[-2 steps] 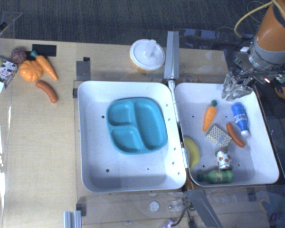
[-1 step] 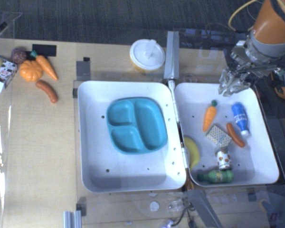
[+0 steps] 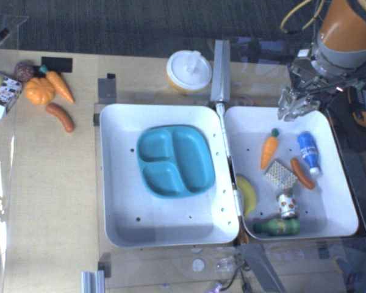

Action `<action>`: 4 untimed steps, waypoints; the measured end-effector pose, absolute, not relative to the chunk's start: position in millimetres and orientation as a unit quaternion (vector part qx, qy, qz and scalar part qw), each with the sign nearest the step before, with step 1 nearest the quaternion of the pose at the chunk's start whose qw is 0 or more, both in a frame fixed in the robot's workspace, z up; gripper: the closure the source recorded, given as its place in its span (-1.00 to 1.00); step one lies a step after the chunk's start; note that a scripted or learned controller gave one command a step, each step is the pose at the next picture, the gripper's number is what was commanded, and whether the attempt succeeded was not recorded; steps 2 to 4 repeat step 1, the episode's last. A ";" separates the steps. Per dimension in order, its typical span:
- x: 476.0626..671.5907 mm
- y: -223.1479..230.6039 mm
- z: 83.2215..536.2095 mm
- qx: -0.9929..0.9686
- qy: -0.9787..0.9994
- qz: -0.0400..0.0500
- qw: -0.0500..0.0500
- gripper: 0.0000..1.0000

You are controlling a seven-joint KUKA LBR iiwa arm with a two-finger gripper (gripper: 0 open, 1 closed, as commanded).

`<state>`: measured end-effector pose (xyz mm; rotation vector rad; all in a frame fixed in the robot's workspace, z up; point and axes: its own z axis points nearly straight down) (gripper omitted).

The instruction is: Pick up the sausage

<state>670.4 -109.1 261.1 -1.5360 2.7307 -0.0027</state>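
Gripper [image 3: 296, 104] hovers over the right bin's [image 3: 348, 221] far edge, finger state impossible to tell, and it should drop squarely over the sausage [image 3: 302, 173] lying between bottle [image 3: 308, 152] and checkered packet [image 3: 281, 175].

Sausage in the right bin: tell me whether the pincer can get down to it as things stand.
Probably yes. The sausage lies uncovered on the bin floor, though the blue bottle and a checkered packet crowd its sides. The pincer hangs over the bin's far rim.

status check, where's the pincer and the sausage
Pincer over right bin's top edge, holding nothing. Sausage lies in bin, untouched. Blue bottle and checkered packet crowd it.
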 end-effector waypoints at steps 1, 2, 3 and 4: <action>670.3 -107.9 272.3 -0.594 0.804 -0.001 0.004 1.00; 670.3 -107.9 272.3 -0.594 0.804 -0.001 0.004 1.00; 670.3 -107.9 272.3 -0.594 0.804 -0.001 0.004 1.00; 670.3 -107.9 272.3 -0.594 0.804 -0.001 0.004 1.00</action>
